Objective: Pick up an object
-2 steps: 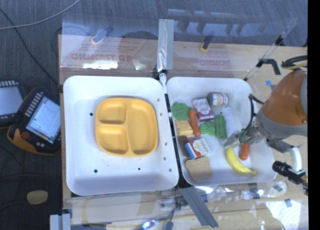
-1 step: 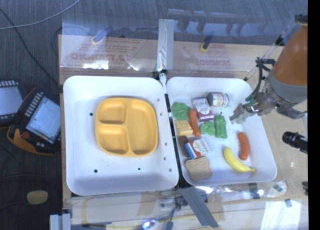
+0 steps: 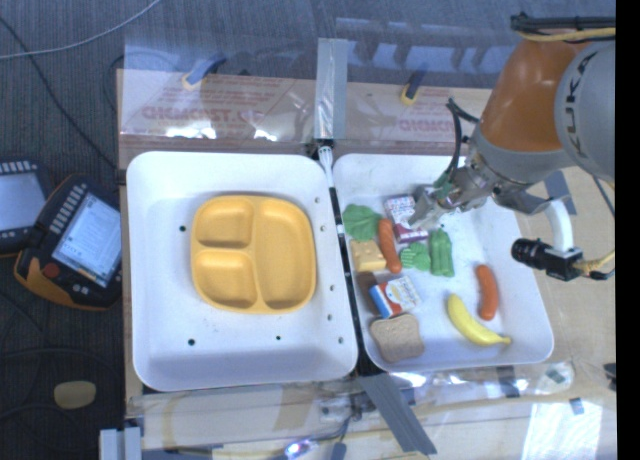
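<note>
One hand (image 3: 428, 203) over packet (image 3: 400, 210), toy food

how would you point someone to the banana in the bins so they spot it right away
Start at the right-hand shallow white bin, the one crowded with toy food beside the bin holding the yellow divided plastic plate. Look in its lower right area, near the front wall. The curved yellow toy banana lies there just below the small orange-red toy sausage; it is the only long, bent, yellow piece in that bin.

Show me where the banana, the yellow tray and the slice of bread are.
banana (image 3: 472, 322), camera view, middle of its curve
yellow tray (image 3: 254, 252), camera view, divider between compartments
slice of bread (image 3: 398, 338), camera view, top face
</note>
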Motion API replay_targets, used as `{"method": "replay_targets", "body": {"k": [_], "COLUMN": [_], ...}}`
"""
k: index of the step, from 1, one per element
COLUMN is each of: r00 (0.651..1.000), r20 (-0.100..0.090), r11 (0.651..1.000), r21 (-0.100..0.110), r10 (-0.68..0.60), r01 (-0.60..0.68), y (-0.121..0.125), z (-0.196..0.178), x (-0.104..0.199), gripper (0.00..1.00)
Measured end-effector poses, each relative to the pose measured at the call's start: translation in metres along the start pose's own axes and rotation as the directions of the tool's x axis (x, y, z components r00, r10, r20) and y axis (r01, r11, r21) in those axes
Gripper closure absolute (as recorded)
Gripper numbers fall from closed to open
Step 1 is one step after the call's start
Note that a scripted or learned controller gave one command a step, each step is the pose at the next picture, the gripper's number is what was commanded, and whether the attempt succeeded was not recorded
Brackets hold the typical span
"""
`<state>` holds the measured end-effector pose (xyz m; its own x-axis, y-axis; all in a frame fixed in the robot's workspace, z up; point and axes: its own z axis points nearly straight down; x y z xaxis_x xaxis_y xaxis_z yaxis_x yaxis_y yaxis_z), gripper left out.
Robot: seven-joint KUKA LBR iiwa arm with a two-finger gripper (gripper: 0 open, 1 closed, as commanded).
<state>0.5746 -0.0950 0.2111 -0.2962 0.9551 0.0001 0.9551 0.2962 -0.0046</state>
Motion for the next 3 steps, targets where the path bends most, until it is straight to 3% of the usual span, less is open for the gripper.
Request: {"method": "replay_targets", "body": {"k": [1,2,3], "r00": [0.918,0.918,0.907], "r20": [-0.001,-0.001,0.001], "r11": [0.918,0.918,0.907], "r21": [0.002,0.002,-0.01], "r10": [0.397,0.397,0.422], "r01": [-0.397,-0.397,-0.422], "y": [-0.017,-0.017,0.015], "z": [0.031,0.031,0.115], "x": [0.032,0.032,-0.012], "gripper": [1.0,0.0,0.0]}}
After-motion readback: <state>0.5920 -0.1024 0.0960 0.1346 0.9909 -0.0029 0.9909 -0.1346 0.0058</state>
